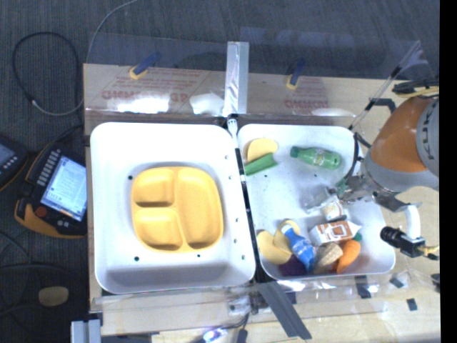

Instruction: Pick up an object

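Crowded along the near edge of the right bin (371,266) are a blue bottle (299,245), a small orange-and-white carton (334,231), a carrot-like orange piece (347,256) and a purple item (291,266), all touching or overlapping. Just beyond them, by the bin's right wall, the end effector (345,189) is seen low over the bin floor; whether it is spread or closed cannot be told. The carton, judged the likeliest pick, lies just nearer the camera than the end effector, its long axis running roughly left to right. Toward the far edge a green bottle (316,156) lies on its side. A yellow divided tray (176,207) is held in the left bin (107,191).
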Tool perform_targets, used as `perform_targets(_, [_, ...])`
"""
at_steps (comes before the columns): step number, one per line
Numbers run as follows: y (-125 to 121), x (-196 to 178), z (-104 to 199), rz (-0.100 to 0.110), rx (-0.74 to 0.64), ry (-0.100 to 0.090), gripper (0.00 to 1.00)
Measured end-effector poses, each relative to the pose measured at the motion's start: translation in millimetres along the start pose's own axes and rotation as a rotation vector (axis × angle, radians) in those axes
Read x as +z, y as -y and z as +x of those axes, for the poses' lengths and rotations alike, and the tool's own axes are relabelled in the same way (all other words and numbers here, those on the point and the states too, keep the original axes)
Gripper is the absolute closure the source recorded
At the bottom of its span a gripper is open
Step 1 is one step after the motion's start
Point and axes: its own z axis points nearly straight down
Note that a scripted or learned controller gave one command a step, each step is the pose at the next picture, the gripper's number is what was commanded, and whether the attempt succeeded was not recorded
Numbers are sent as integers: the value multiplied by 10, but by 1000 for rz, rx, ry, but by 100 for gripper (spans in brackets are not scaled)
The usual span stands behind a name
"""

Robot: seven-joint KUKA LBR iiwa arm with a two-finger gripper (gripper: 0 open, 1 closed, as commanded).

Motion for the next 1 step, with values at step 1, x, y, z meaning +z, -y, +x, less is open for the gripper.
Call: perform_targets(1, [-16,-90,-31,-7,2,9,100])
